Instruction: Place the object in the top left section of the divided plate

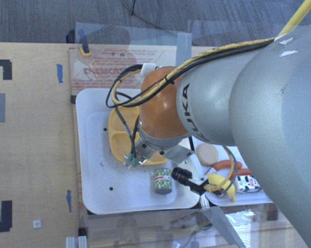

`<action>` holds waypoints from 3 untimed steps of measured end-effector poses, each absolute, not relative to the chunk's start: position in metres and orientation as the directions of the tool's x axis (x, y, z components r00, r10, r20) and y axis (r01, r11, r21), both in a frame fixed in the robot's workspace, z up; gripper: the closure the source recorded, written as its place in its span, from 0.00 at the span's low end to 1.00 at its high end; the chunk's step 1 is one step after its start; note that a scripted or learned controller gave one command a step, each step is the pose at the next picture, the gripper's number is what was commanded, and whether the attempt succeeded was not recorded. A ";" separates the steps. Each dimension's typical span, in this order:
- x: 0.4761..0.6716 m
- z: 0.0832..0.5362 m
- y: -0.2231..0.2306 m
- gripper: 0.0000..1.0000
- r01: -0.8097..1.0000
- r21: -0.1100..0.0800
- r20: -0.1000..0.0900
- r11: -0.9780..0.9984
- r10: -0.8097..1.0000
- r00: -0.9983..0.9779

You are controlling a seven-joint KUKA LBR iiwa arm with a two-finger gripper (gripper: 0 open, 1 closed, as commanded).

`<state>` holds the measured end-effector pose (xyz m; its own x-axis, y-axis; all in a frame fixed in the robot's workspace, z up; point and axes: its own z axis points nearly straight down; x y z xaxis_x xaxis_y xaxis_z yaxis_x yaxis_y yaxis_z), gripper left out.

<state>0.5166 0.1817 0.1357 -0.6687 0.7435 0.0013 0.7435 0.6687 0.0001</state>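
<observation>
Arm (238, 112) stretched in from 3 o'clock and covered much of the view. Its orange band (160, 107) hung over the left bin (93, 138), directly above the yellow plate (117, 138). Of the plate I saw a crescent at its 9 o'clock side and a thin strip at 6 o'clock. Its sections were hidden, the top left one too.

The claw (132, 159) pointed down at the plate's 6 o'clock edge, under the wrist. I could not tell how far open it was, or whether it had hold of anything. A small greenish bit showed at its tip, too unclear for me to name.

A green can (162, 181) stood upright on the bin floor, just beside the plate at its 5 o'clock, apart from the claw and not on the plate. It was the nearest loose thing to the plate.

In the right bin (233, 199), at 4 o'clock from the plate, lay a round beige thing (207, 153), a carrot (229, 165), a banana (221, 182) and a small printed box (247, 182), close together.
</observation>
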 end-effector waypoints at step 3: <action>0.479 0.149 0.131 1.00 0.712 0.001 0.001 0.703 0.712 -0.703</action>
